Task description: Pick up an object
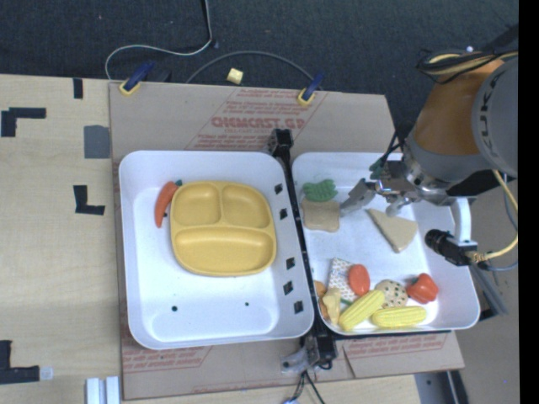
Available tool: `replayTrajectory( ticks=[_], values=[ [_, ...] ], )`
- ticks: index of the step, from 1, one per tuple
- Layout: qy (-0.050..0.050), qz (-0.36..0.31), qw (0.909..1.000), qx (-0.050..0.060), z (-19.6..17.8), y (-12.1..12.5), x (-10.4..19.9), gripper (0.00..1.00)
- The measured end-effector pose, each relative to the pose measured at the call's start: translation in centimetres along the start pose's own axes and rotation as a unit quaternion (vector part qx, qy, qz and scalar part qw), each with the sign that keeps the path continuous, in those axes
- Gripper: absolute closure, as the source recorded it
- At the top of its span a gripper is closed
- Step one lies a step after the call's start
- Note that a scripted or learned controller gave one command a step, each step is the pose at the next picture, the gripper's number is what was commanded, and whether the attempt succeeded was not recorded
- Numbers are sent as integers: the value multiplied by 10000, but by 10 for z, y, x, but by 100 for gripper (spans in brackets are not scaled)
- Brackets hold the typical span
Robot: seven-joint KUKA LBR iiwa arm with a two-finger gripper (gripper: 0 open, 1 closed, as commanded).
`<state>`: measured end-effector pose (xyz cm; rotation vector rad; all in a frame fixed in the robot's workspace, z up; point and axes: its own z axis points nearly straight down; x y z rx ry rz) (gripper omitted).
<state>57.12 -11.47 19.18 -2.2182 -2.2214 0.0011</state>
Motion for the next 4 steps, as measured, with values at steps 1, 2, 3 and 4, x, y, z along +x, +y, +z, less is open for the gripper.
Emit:
replayTrajectory(
  ticks=[1, 2, 3, 4],
  values=[
    [-11, 26, 10000, -15, 111, -37, -20, 0],
    [-13, 11, 10000, -29, 106, -88, 7, 0],
    [-5, 9, 10000, -19, 97, -86, 7, 100],
    [-3, -36, 10000, -51, 3, -36, 75, 100]
  ],
)
